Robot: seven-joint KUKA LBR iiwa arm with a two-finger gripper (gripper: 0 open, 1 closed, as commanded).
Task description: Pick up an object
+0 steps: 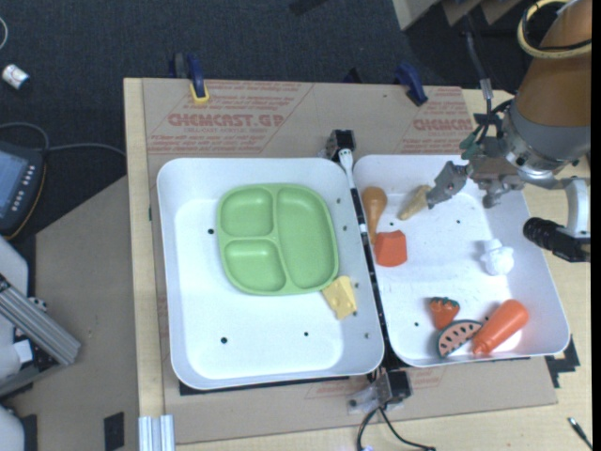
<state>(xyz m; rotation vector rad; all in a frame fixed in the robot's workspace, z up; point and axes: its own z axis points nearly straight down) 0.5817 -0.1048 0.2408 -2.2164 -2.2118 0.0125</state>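
My gripper (pixel 470 189) hangs over the back of the right bin (pixel 549 294), below the grey wrist, and its two fingers (pixel 448 179) stand apart with nothing between them, so it is open. A small tan wedge (pixel 413 204) lies just left of the left fingertip; whether they touch I cannot tell. Also in this bin are a brown drumstick-shaped piece (pixel 375 204), an orange-red block (pixel 391 248), a white lump (pixel 495 257), a strawberry (pixel 444 309), a watermelon slice (pixel 456 338) and a carrot (pixel 501 326).
The left bin (pixel 188 289) holds a green divided plate (pixel 277 238) and a yellow piece (pixel 341 296) against its right wall. A black divider (pixel 361 233) runs between the bins. Blue clamps (pixel 195 75) grip the bench's back edge.
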